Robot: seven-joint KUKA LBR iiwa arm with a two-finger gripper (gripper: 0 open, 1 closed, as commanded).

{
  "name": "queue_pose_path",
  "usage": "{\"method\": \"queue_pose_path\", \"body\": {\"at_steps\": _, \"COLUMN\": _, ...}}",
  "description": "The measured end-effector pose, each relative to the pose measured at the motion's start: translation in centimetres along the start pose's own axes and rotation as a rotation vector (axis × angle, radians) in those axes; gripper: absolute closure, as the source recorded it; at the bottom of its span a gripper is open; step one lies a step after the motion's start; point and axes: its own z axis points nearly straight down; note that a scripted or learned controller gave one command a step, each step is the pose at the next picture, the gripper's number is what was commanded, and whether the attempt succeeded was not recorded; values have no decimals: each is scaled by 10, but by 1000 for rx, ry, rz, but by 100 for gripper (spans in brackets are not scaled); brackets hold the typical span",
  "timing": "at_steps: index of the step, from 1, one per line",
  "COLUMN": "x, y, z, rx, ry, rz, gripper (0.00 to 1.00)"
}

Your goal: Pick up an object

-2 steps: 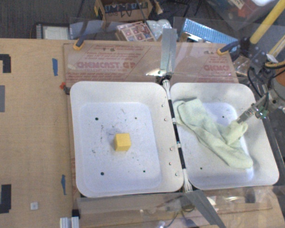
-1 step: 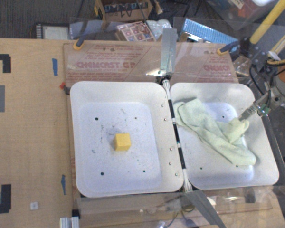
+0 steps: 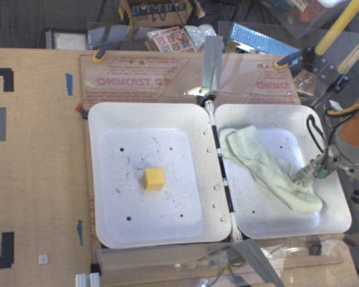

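End effector (image 3: pixel 301 174) touching cloth (image 3: pixel 269 166) in right bin (image 3: pixel 338 220); finger state unclear.

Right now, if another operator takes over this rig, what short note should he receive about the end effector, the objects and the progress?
End effector: low in the right bin, its tip at the pale green cloth; whether its fingers are open or shut cannot be judged from this view.
Objects: the cloth lies crumpled across the right bin; a yellow cube sits alone near the middle of the left bin.
Done: nothing lifted; the cloth rests on the bin floor.
Left: secure a grasp and lift one object.
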Motion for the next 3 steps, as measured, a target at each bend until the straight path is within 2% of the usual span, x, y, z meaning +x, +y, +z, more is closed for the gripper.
{"method": "queue_pose_path", "body": {"at_steps": 1, "x": -1, "y": 0, "z": -11, "rx": -3, "ry": -5, "rz": 1, "gripper": 100}}
{"method": "queue_pose_path", "body": {"at_steps": 2, "x": 20, "y": -40, "z": 4, "rx": -9, "ry": -10, "rz": -93, "gripper": 100}}
{"method": "queue_pose_path", "body": {"at_steps": 3, "x": 19, "y": -39, "z": -7, "rx": -13, "ry": -14, "rz": -90, "gripper": 100}}
